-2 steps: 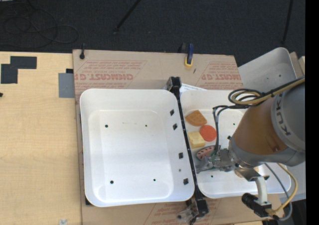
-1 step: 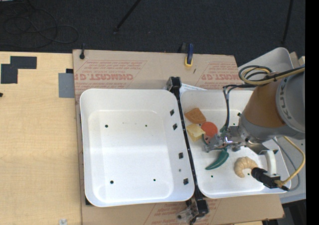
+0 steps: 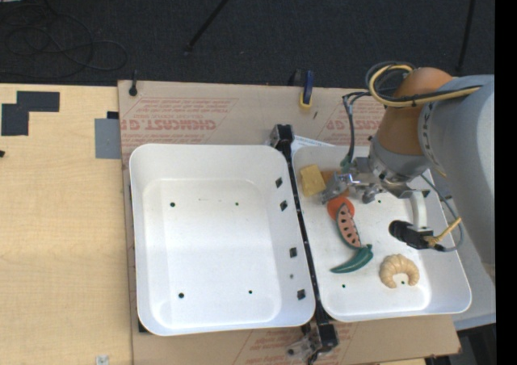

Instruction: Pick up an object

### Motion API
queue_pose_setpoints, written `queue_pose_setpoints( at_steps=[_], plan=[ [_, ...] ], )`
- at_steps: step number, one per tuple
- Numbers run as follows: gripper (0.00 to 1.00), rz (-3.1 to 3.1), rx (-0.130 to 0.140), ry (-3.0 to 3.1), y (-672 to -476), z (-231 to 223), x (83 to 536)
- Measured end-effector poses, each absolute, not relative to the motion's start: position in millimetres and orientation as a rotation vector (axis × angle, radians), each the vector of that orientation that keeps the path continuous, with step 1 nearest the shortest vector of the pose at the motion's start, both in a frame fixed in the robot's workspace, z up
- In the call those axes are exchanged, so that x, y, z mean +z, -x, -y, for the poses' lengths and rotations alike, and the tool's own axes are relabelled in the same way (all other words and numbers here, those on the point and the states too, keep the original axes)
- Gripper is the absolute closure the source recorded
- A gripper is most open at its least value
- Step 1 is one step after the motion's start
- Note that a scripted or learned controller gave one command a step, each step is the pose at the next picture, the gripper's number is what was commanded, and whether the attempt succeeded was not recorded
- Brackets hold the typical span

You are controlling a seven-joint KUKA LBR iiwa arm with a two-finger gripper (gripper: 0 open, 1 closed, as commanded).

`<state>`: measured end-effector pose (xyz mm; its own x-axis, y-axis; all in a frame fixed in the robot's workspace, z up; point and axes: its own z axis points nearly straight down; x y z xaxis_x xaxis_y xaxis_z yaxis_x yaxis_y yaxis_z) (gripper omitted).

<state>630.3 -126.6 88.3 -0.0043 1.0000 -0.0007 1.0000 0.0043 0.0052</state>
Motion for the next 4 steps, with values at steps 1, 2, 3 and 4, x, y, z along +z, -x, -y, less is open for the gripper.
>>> queue_pose_setpoints(
  at_steps=[1, 2, 3, 4],
  plan=[
    [0.00, -2.224, 0.000, -2.220, -644.3, 119.6, 87.6],
    [1.00, -2.231, -0.005, -2.216, -643.5, 119.7, 97.5],
    [1.00, -2.213, 0.007, -2.219, -570.6, 102.4, 92.0],
    [1.00, -2.214, 0.010, -2.218, -531.5, 143.5, 92.3]
  ],
)
